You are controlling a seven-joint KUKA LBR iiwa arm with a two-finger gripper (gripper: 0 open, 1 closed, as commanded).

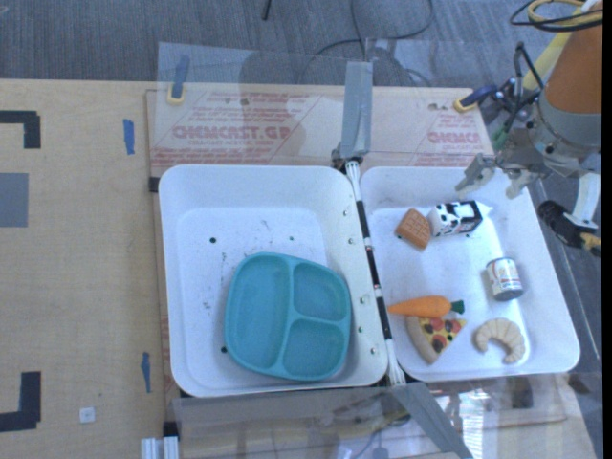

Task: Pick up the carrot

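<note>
Orange, tapered carrot (421, 306) lies smooth in the bin; end effector (497, 173) fingers spread apart.

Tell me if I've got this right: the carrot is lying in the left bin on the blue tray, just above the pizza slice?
Not quite. The carrot lies in the right bin, not the left one, and not on the blue tray, which sits alone in the left bin. The camera view shows this. The rest holds: the carrot is just above the pizza slice.

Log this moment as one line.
gripper: open, over right bin's far edge | carrot: lying in right bin, untouched | grasp: not yet
</note>
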